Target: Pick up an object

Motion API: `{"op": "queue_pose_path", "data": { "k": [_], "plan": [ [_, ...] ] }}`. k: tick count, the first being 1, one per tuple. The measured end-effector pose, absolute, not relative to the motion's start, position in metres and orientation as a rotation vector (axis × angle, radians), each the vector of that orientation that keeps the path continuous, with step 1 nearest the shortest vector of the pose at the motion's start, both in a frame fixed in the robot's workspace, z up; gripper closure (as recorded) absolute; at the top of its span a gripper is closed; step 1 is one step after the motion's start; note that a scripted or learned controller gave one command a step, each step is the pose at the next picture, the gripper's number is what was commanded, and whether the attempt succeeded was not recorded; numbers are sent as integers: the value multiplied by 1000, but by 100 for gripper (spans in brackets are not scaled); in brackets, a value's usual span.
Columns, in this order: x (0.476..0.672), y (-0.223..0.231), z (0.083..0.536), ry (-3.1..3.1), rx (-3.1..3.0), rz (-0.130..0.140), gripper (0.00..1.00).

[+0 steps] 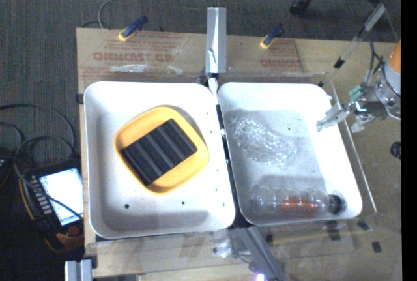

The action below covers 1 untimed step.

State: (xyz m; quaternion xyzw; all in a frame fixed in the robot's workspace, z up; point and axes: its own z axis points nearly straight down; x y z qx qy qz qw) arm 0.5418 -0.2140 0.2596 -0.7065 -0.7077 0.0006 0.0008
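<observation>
In the left bin (104, 201) lies a yellow pad with a black ribbed top (161, 148), turned at a slant. The right bin (345, 169) holds a crumpled piece of clear plastic (264, 141) in its middle. Along its near wall lies a clear bottle (296, 202) with an orange label and a black cap. My gripper (343, 121) hangs over the right bin's right rim, open, with nothing between its fingers. It is up and to the right of the clear plastic, well apart from it.
A metal post (215, 45) stands behind the seam between the bins. Two blue-and-yellow clamps (132, 27) hold the cardboard backing at the far edge. A device with a lit screen (58, 192) and cables lies on the floor at the left.
</observation>
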Motion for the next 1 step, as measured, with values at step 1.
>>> {"op": "queue_pose_path", "data": {
  "k": [1],
  "plan": [
    [570,-156,118,-2244,-2194,1,0]
  ]
}}
